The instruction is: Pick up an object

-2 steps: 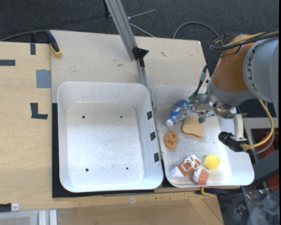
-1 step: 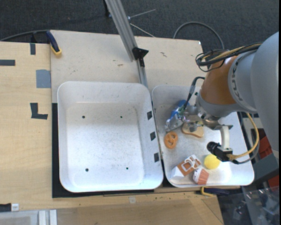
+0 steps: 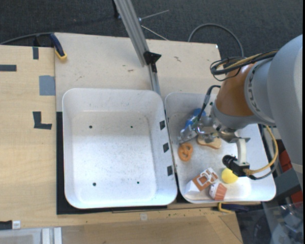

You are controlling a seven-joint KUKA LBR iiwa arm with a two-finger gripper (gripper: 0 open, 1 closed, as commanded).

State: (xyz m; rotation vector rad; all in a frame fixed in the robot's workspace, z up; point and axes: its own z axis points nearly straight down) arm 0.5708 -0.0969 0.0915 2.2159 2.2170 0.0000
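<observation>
Judging by looks, your pretzel (image 3: 185, 151) is light, rigid and brittle; pinch across its loops. Whether the gripper (image 3: 191, 127) is spread, you cannot tell.

Arm (image 3: 274, 85) cut off at the right edge, its bulk hiding the right bin's (image 3: 175, 136) far corner, pincer (image 3: 195, 128) fingers too small to tell

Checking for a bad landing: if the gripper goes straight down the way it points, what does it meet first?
Probably the small orange pretzel-shaped toy just below the gripper, or bare floor of the right white bin beside it; depth is unclear from this slant.
</observation>
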